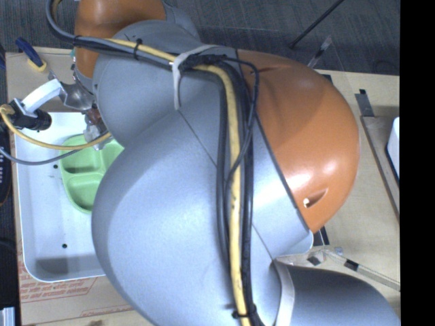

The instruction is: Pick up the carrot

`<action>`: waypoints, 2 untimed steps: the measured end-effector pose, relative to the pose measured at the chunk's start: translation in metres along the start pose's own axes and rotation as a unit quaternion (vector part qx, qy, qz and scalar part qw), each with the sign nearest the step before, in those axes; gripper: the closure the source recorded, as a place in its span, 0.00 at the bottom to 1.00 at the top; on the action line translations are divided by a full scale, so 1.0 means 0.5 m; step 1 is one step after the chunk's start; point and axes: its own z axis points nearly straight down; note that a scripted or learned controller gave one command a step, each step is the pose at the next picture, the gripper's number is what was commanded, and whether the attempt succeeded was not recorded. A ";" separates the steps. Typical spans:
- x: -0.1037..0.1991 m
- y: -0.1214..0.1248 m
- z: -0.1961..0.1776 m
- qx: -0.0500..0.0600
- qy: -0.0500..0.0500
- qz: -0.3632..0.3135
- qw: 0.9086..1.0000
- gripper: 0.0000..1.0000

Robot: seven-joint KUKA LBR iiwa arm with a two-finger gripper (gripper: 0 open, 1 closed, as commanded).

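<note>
My grey and orange arm (204, 182) covers most of the camera view and hides the carrot. The wrist end with the gripper (92, 117) reaches toward the upper left, over the left white bin (41, 250). Its tip hangs above a green divided tray (85, 175) that lies in that bin.
Yellow and black cables (231, 182) run along the arm. A white hose fitting with a black cap (30, 111) sticks out at the left by the wrist. The bare bin floor shows at lower left. Bench surface (367, 175) shows at right.
</note>
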 end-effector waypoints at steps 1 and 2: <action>0.000 0.011 -0.004 -0.002 0.002 0.004 1.000 0.00; -0.117 0.118 -0.016 0.001 -0.001 -0.050 0.999 0.00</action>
